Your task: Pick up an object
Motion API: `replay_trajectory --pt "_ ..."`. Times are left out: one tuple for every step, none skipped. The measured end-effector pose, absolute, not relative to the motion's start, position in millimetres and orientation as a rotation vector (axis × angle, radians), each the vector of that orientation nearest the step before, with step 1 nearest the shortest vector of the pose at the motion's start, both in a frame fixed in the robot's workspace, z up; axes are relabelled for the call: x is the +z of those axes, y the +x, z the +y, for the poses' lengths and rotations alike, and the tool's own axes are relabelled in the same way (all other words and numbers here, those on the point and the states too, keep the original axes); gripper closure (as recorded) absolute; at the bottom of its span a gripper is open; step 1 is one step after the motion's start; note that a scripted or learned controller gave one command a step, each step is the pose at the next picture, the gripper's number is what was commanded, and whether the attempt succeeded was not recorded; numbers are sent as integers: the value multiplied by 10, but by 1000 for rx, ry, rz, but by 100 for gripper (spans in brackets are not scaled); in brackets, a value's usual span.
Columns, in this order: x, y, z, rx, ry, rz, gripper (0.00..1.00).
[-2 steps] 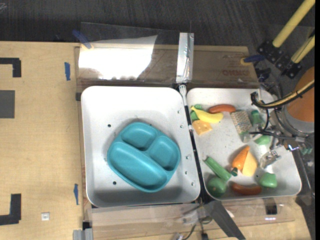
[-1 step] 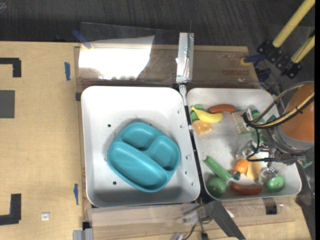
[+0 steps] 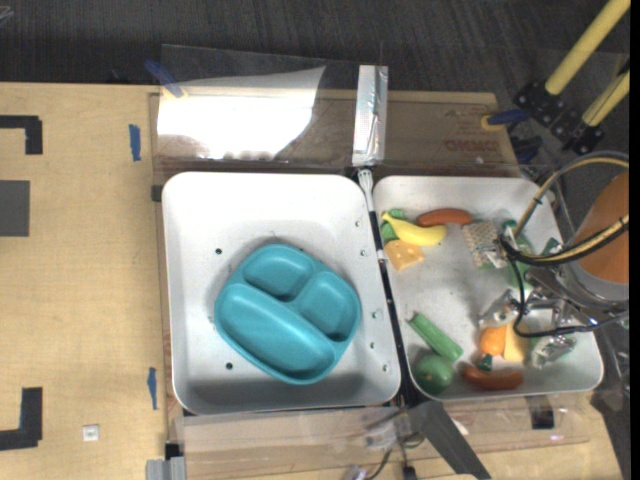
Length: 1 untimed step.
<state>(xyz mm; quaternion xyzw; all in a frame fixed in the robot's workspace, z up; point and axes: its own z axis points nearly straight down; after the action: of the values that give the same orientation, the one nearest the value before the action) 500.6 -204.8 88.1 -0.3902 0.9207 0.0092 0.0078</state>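
The right bin (image 3: 455, 283) holds several toy foods. A yellow banana (image 3: 418, 233), a red sausage (image 3: 443, 216) and an orange cheese wedge (image 3: 404, 256) lie at its far left. A green cucumber (image 3: 436, 334) and a dark green piece (image 3: 434, 371) sit near the front left. My gripper (image 3: 522, 318) hangs low over the bin's front right, wrapped in cables. An orange and yellow piece (image 3: 498, 344) lies right under it, touching or nearly touching it. A second red sausage (image 3: 490, 375) lies just in front of that piece.
The left bin (image 3: 195, 218) carries a blue compartment plate (image 3: 288, 310). A small grey speckled item (image 3: 483, 238) lies in the right bin's far part. The arm's orange band (image 3: 612, 236) and black and yellow cables (image 3: 545, 253) hang over the right rim.
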Motion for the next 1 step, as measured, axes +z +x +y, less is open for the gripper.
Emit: replay_trajectory --pt "887 4927 -2171 -4 -1686 2633 0"
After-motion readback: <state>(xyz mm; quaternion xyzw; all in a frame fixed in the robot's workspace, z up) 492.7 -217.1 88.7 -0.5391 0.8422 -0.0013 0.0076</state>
